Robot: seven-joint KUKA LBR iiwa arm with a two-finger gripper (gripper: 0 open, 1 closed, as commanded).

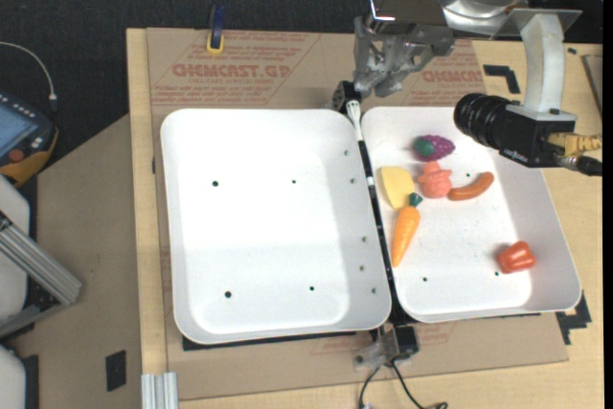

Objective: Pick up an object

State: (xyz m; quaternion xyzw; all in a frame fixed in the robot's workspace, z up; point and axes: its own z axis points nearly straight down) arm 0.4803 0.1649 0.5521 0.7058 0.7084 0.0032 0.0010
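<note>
A brown cardboard sheet [287,62] printed in faded red is covering the bench, w/ dark carpet-like floor running behind it and a yellow-and-blue clip [216,37] sitting at its back edge. 2 shallow white bins are lying side by side on it: the left bin [259,225] and the right bin [536,235], touching along a black hinge strip. A black camera unit [498,131] on a white bracket is jutting over the right bin's back corner.

All 6 toys are sitting in the right bin: purple grapes [434,147], a yellow block [394,186], a pink piece [434,179], a sausage [470,188], a carrot [404,231] and a red pepper [516,257] lying apart near the front.

The gripper [383,72] is hanging above the back rim, near where the bins meet; can't tell whether it's open or closed, and nothing is showing in it.

Risks, as I'm judging them: the yellow block, pink piece and carrot are crowding each other, so a descent there is prob. going to nudge neighbours or pinch 2 at once. The yellow block is sitting close to the divider, so a finger could be catching the rim. Rounded toys like the grapes may be slipping out. The pepper looks the cleanest target.
</note>
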